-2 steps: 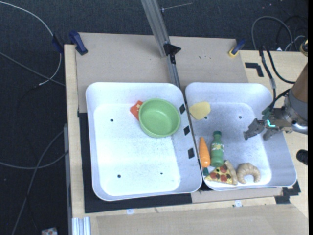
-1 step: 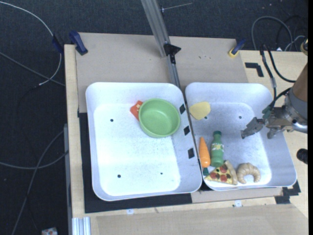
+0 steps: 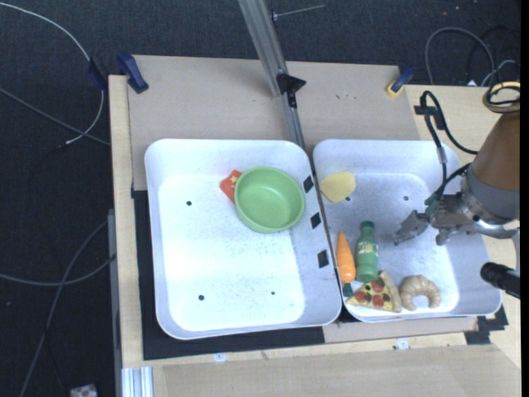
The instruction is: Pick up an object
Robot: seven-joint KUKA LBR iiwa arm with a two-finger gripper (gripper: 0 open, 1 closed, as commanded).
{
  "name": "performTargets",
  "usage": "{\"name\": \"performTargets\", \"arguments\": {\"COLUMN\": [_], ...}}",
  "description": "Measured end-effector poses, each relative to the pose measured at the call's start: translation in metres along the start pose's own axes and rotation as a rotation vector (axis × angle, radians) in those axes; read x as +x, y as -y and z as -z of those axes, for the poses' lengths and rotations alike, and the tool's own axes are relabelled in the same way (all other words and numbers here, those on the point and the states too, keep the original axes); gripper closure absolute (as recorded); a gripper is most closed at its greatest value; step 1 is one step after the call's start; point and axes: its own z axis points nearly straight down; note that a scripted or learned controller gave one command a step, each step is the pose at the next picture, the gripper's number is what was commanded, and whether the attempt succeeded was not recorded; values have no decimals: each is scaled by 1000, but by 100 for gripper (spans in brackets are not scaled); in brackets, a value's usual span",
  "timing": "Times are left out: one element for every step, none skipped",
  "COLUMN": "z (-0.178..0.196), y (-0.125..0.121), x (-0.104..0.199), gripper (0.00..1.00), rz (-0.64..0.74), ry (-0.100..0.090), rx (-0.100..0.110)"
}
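While the arm (image 3: 504, 168) reaches in from my right, I see its gripper (image 3: 423, 226) hanging over the right bin (image 3: 388, 151), fingers spread apart with nothing between them. One fingertip (image 3: 405, 231) points toward the bin's middle, over bare white floor. Nearest to it stands a green bottle (image 3: 366, 253), upright or nearly so, just beside the fingers but apart from them. Next to the bottle on its far side lies an orange carrot (image 3: 345, 257), close against the bin's inner wall. Below both, at the near edge, rests a pizza slice (image 3: 374, 294), and just beside that a croissant (image 3: 420, 290), which sits under the gripper's line, near the bin's near wall. Further up the same bin, a pale yellow piece (image 3: 337, 185) lies by the dividing wall. Across in the left bin (image 3: 215, 296), a green bowl (image 3: 268, 198) sits near the upper right corner, with a red-orange object (image 3: 229, 184) tucked against its left rim, partly hidden.
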Motion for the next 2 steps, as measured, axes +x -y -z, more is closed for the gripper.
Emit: {"name": "performTargets", "arguments": {"z": [-50,-66], "y": [3,3], "x": [-9,-8], "gripper": [0,0], "rz": [-2,-1], "ry": [0,-1], "rx": [1,-2]}}
